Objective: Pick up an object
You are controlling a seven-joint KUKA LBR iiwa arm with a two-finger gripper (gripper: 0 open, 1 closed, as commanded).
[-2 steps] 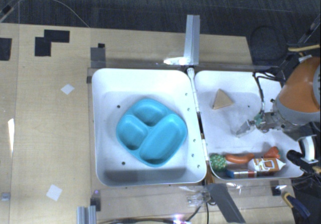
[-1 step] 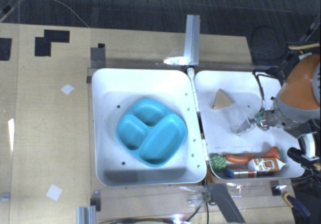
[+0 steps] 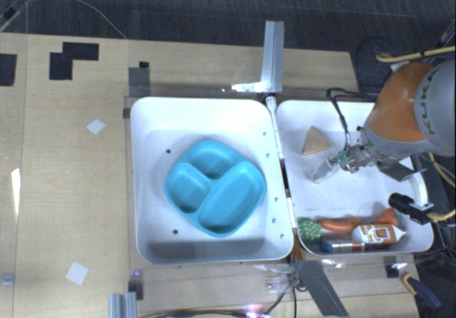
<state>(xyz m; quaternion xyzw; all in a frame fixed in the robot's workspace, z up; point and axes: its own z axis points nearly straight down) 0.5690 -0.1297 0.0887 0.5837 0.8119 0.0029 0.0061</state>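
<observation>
The hand (image 3: pixel 329 167) hung low over the bare middle of the right bin (image 3: pixel 420 242), its metal tip pointing left from under the grey-and-orange arm (image 3: pixel 402 113); whether it was released or clenched could not be told at this slant, and nothing showed in its grip. Just above and left of it lay a tan wedge-shaped piece (image 3: pixel 315 142), close but apparently not touched. Along the bin's near edge, well apart from the hand, sat a row of things: a green knobbly item (image 3: pixel 309 229), an orange carrot-like piece (image 3: pixel 343 224) and a small bottle with an orange-and-white label (image 3: pixel 377 235), packed closely together. In the left bin (image 3: pixel 146 167) rested a blue divided tray (image 3: pixel 215 186). Both bins stood on the pale wooden desk (image 3: pixel 64 188). The step looked like the approach before a grasp, with no object yet secured. The wedge seemed the likeliest target; the next move would call for shifting up and left to centre over it, then descending and closing across its narrower faces.
</observation>
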